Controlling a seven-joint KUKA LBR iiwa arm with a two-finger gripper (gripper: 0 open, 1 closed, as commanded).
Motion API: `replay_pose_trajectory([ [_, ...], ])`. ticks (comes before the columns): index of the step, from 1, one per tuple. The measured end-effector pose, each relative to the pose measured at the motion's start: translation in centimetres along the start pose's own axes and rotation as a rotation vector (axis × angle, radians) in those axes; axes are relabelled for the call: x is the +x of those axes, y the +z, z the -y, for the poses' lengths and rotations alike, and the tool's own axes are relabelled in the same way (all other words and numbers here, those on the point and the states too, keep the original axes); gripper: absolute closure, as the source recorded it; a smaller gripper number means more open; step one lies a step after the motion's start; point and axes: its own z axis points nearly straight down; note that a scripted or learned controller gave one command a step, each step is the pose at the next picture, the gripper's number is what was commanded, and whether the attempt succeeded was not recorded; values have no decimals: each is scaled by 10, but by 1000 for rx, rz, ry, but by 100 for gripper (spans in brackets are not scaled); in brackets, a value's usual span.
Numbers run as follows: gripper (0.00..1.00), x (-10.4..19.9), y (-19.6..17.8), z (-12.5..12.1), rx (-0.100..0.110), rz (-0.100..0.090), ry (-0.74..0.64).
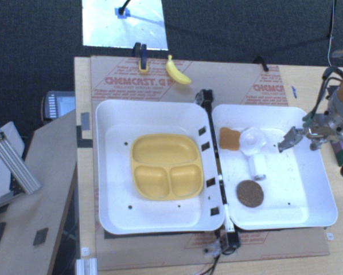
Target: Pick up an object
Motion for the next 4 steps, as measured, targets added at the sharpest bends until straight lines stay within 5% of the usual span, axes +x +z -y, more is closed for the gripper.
replay_pose_trajectory([
  [1, 0, 0, -5, -2, -10, 2, -3],
  [4, 0, 10, 132, -11, -6, 0, -3],
])
